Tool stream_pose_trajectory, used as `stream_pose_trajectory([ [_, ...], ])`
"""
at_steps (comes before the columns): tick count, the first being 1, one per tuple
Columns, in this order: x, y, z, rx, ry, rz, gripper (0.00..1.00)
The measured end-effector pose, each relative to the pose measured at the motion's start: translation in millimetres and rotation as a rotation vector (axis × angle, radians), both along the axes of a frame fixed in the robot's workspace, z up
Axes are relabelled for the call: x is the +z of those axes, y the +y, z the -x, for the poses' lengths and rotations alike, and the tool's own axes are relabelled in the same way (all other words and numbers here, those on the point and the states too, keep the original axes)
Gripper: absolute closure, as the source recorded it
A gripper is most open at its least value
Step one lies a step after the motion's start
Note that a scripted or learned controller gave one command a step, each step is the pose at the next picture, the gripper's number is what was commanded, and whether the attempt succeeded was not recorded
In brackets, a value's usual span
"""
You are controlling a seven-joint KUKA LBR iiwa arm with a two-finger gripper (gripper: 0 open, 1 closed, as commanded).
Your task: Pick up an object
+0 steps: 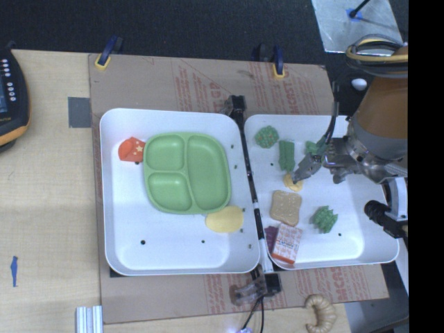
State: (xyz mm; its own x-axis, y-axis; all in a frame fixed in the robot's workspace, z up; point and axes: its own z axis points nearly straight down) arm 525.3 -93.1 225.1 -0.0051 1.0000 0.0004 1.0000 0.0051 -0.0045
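In the right bin (374, 252), a packet (286, 245) is seen at the near left corner, with a cracker (286, 207) just beyond it. The gripper (320, 170) is placed further in, fingers spread apart, one tip seemingly touching a small yellow piece (292, 181). Green pieces (286, 152) are set toward the far edge.

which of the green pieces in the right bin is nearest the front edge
The bushy green piece right of the brown bread slice. The other bushy one and the green bar lie toward the back.
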Motion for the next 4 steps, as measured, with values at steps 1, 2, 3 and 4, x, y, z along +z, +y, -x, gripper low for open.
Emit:
stream_pose_trajectory([
  [1,-69.0,1.8,-21.0,0.001,0.004,0.001,0.0],
  [2,-136.5,-7.2,-65.4,0.003,-0.003,0.003,0.0],
  [3,-132.8,-3.9,-79.9,0.002,-0.004,0.002,0.0],
  [4,-132.2,-10.3,-133.5,0.001,-0.007,0.001,0.0],
])
